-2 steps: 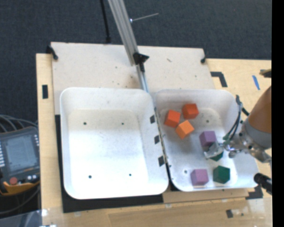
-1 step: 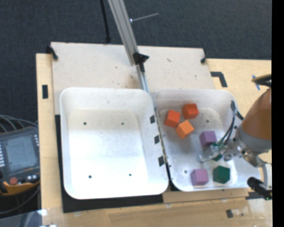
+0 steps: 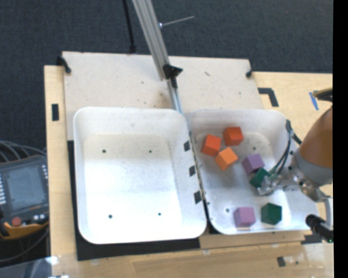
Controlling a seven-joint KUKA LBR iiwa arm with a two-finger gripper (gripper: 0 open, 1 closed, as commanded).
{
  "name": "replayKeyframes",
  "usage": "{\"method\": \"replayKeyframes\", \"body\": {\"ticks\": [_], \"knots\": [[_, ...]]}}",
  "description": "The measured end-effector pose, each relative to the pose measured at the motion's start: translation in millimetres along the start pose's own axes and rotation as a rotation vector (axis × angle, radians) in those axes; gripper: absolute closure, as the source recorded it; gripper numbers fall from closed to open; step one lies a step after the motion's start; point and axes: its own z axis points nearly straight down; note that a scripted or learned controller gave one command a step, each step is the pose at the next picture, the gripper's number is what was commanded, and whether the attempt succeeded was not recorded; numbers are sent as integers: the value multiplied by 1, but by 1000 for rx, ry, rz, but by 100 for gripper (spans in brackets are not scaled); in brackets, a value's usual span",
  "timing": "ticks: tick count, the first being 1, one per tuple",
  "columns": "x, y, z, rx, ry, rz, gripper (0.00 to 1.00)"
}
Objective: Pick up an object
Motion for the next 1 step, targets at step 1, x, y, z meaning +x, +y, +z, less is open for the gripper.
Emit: {"method": "replayKeyframes", "body": {"ticks": [1], "knots": [[2, 2, -44, 2, 1, -12, 100]]}}
